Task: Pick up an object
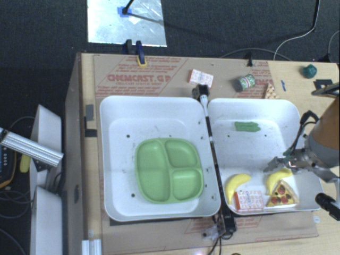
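The right bin (255, 110) holds several toy items. A yellow banana (235, 185) lies near its front left, with a red and white box (248, 200) just in front of it. A second yellow banana (277, 178) and a pizza slice (282, 194) lie at the front right. A flat green piece (247, 126) rests toward the back. My gripper (280, 164) hangs low over the right bin, directly above the second banana and close to it. The arm's grey body and orange band (325, 137) hide part of the bin's right side.
The left bin (122, 116) holds a green divided plate (169, 169). Behind the bins on the bench lie a small card (201, 78), a green can (246, 82) and a teal ball (309, 70). A black divider (210, 142) runs between the bins.
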Robot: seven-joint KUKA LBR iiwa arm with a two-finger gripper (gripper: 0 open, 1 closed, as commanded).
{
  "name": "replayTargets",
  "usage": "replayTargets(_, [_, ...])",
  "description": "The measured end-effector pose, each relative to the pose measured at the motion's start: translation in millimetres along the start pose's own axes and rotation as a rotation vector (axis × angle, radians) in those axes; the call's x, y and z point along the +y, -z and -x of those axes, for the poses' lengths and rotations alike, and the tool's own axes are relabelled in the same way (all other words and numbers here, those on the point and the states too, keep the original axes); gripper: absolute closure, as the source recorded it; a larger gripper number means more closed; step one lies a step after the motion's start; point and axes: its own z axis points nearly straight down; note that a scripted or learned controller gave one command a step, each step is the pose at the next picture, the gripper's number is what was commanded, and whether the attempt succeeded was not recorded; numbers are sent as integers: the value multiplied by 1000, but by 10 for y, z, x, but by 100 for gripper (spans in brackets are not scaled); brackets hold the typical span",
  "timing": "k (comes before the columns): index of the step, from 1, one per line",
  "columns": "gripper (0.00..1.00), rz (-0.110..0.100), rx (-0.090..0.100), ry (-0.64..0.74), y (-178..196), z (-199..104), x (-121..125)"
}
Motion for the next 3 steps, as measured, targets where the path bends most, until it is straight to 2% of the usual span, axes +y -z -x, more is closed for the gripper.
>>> replayTargets(1, [0, 20, -12, -1, -259, -333, 52])
replayTargets(2, [0, 4, -2, -1, 99, -32, 8])
replayTargets(3, [0, 20, -13, -1, -278, -220, 51])
